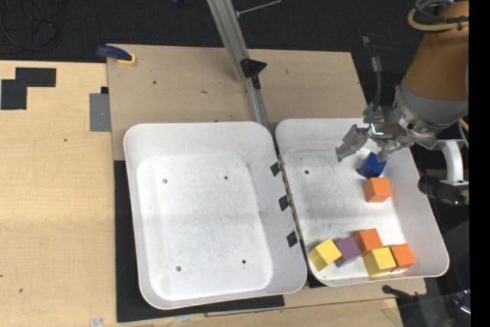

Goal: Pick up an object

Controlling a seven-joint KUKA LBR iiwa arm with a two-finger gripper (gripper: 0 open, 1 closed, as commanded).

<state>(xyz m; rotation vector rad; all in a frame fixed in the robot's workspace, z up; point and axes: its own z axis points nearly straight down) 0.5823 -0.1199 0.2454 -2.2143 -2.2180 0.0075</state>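
The right bin [321,157] holds several small blocks. A blue block [373,165] lies near its far right side, with an orange block [377,189] just in front of it. My gripper [364,148] hangs over the blue block's far edge. It is open, its fingers spread apart, and nothing sits between them. One grey finger [347,144] points left, away from the block. The blue block's top is partly hidden by the gripper.
A cluster sits along the right bin's near rim: yellow block [325,252], purple block [348,248], orange block [368,240], yellow block [379,261], orange block [402,255]. The left bin [153,149] adjoins. A slanted metal rail [230,27] rises behind the bins.
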